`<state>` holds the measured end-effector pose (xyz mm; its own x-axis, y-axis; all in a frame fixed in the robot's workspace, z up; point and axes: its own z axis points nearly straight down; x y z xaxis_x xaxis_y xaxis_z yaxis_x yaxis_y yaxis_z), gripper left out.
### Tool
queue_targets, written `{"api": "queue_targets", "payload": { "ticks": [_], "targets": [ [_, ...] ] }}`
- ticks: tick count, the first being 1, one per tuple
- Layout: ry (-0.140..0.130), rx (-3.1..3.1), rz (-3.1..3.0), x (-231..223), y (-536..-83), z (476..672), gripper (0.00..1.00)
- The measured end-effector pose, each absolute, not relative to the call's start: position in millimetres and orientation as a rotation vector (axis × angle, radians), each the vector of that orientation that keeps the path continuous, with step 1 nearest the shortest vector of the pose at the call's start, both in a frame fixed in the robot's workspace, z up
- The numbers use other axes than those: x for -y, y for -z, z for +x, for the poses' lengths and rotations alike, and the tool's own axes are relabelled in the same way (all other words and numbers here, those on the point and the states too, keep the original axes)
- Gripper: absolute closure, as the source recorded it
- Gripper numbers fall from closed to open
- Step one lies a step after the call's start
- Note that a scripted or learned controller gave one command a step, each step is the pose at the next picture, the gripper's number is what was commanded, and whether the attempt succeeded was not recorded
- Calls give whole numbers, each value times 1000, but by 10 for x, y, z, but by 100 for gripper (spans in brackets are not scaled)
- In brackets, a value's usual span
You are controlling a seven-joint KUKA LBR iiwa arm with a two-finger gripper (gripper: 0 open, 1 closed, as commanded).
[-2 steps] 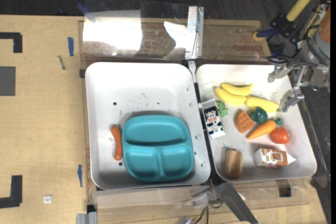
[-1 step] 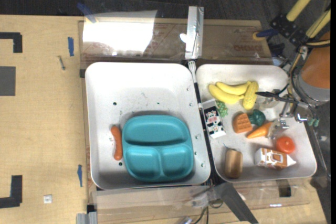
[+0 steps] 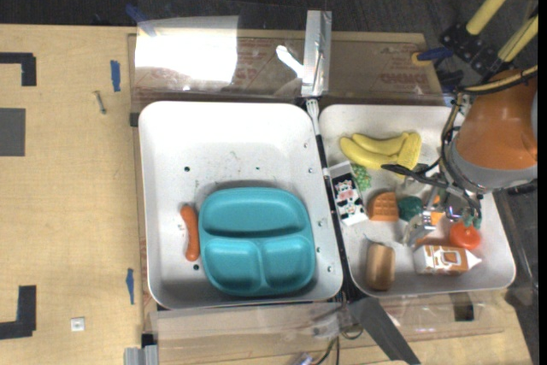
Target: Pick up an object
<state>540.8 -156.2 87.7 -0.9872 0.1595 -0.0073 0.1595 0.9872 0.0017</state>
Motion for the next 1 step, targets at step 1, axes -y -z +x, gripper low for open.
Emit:
{"api": "queue_targets", "payload": {
  "ticks": [1],
  "targets": [
    [2, -3117, 248, 1564, -1000, 5433, 100]
  ]
}}
